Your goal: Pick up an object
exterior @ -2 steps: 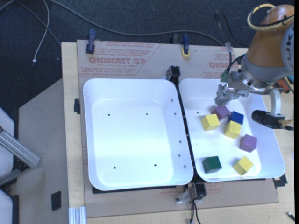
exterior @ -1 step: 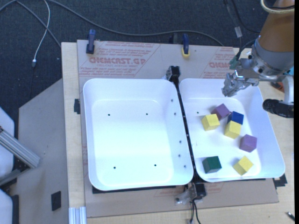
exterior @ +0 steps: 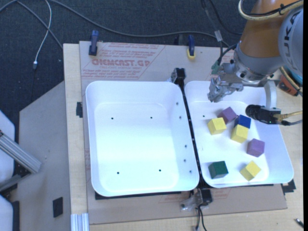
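The gripper [exterior: 219, 91] hangs over the far left part of the right bin [exterior: 285, 174], below the arm's [exterior: 267, 30] orange band, which comes in from the upper right. Its metal tip is small and seen from above at a slant, so I cannot tell how it stands, open or closed. No block sits at the tip, and it appears clear of every block; whether it touches the bin floor cannot be told. The blocks all lie in the right bin, nearer and to the right of the gripper. Closest to it is a purple block [exterior: 228, 114], with a yellow block [exterior: 216, 125] just beside it on the near left. A blue block [exterior: 243, 121] sits right of the purple one, touching or nearly touching a second yellow block [exterior: 239, 133] on its near side. A second purple block [exterior: 255, 147] lies further right and nearer. At the near end are a green block [exterior: 218, 169] on the left and a third yellow block [exterior: 250, 170] on the right, well apart from each other. The left bin [exterior: 96, 105] lies alongside, the two rims meeting down the middle of the bench [exterior: 77, 129].
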Tool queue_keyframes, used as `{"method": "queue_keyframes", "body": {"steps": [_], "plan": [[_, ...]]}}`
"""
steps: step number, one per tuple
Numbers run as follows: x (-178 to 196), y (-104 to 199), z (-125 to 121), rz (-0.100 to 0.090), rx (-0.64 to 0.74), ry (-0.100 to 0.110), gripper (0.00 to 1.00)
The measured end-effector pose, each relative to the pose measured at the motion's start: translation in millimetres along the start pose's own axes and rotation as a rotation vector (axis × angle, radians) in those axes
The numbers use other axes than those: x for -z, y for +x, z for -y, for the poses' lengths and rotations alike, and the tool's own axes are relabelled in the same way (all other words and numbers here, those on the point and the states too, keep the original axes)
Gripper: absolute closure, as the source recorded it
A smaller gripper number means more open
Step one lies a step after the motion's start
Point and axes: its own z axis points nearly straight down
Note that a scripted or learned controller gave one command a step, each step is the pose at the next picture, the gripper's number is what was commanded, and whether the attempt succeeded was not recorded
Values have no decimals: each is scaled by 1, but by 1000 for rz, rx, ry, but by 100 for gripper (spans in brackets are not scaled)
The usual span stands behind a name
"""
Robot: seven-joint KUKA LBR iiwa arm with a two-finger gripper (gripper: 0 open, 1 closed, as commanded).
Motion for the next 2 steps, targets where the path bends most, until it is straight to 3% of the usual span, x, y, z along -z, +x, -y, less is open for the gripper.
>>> {"method": "queue_keyframes", "body": {"steps": [2], "plan": [[-1,113,-7,0,0,0,100]]}}
